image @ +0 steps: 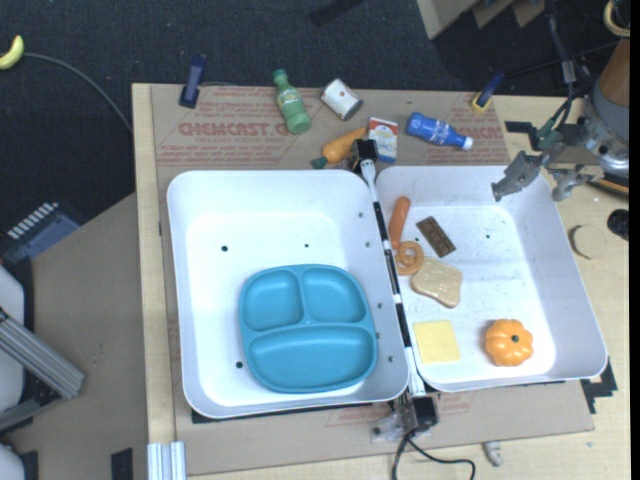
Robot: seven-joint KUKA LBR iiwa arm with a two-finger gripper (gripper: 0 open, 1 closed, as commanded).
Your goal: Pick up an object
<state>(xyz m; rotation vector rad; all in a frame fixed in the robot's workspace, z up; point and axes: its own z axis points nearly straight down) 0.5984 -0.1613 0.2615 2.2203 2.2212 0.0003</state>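
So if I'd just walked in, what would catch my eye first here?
Probably the big blue divided plate, lying alone in the left white bin. Next, the small orange pumpkin near the front of the right bin, with a yellow cheese slice beside it. Then the robot's hand, hovering over that bin's far right corner.
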